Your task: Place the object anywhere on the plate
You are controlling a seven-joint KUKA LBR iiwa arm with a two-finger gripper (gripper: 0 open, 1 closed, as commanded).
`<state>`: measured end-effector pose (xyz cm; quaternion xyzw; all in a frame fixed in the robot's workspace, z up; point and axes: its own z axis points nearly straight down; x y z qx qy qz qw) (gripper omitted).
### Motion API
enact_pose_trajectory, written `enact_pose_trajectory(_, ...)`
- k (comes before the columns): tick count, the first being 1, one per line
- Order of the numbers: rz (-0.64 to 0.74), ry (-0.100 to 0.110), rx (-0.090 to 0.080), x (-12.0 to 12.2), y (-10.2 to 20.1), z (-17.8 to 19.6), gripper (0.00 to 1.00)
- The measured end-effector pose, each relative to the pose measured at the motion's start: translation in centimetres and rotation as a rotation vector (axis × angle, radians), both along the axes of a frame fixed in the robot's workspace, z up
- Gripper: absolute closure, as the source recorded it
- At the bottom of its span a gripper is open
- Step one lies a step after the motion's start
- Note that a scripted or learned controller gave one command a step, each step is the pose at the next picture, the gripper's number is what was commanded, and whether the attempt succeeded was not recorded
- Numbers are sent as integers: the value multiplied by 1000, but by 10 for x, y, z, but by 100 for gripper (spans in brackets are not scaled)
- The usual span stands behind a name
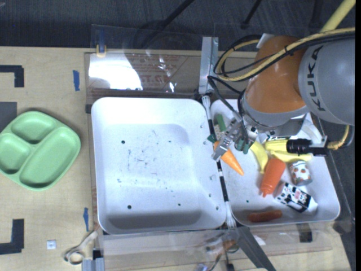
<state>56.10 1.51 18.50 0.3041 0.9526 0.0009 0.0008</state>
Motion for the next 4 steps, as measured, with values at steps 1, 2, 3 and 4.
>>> enact_pose_trajectory(1,-1,-5,2,1,0,10,100)
enact_pose_trajectory(2,-299,3,0,-20,64,-1,100)
enact_pose_trajectory(3,-299,3,0,-20,64,0,0)
enact_pose_trajectory(4,-1004,3,-1,-7,25,-1,0)
